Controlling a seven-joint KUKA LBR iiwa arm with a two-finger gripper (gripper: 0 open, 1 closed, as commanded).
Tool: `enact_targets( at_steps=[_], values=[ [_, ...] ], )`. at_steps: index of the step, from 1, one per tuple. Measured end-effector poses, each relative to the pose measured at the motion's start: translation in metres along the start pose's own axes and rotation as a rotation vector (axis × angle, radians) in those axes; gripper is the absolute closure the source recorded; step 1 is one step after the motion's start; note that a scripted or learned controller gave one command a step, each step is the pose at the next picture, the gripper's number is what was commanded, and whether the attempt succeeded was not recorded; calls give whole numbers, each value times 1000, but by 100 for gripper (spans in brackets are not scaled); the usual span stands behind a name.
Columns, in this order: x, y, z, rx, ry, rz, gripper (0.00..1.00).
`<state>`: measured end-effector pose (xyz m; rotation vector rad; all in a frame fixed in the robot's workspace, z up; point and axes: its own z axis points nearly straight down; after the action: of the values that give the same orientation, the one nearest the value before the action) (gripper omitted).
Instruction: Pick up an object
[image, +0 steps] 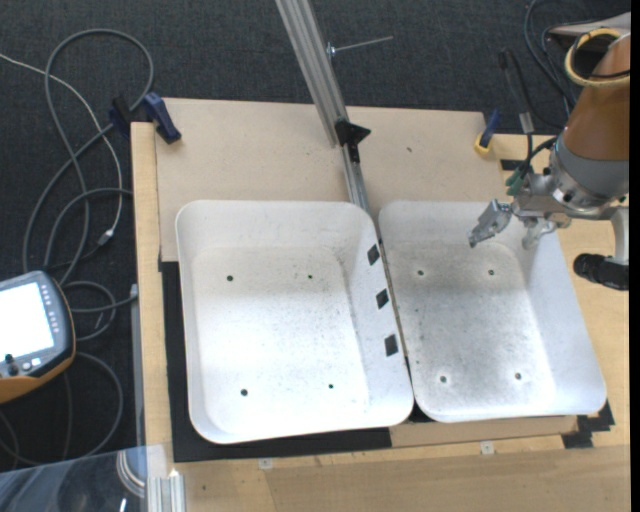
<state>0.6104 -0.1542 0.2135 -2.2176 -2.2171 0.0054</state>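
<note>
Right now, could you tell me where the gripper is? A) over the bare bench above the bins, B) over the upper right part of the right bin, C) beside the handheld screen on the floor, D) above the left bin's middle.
B: the gripper hangs over the right bin near its upper right corner, well away from the left bin.

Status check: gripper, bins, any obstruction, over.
Gripper open, nothing between fingers, over right bin's far edge. Left bin beside it. Nothing blocking.

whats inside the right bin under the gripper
Under the gripper, the right bin holds bare white floor with dark specks and small holes. The arm covers its far right corner.
</note>
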Motion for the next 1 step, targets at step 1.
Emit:
enact_targets(
  at_steps=[1],
  values=[
    [4,8,58,1,1,-2,0]
  ],
)
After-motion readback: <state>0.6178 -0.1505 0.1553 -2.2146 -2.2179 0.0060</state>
